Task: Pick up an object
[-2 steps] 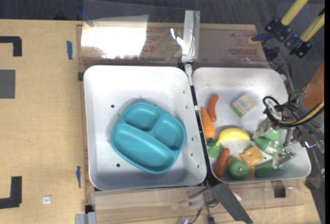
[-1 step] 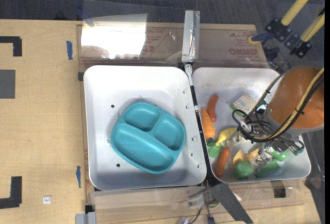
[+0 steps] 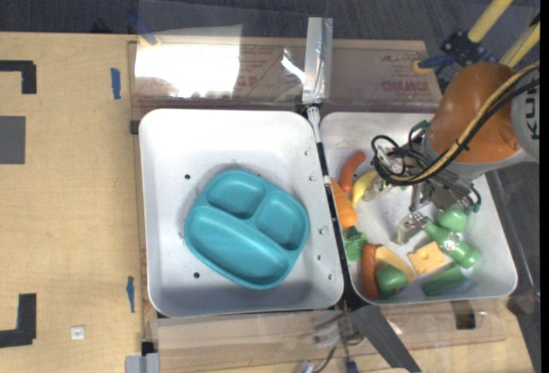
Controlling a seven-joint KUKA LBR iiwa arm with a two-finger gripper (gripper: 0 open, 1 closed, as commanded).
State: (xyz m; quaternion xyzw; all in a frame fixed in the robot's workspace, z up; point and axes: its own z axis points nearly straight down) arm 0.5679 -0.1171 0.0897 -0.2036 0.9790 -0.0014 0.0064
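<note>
Over the right bin (image 3: 506,264) sits my gripper (image 3: 415,221), low among the toy food, fingers slightly spread with nothing visibly pinched between them. Closest candidates: green pieces (image 3: 452,234) just right of the fingertips, a tan cheese-like block (image 3: 427,259) just below, orange carrots (image 3: 346,191) piled against the wall to my left, probably shoved there. Teal divided tray (image 3: 248,227) sits well left in the other bin (image 3: 163,191), out of play.
</note>
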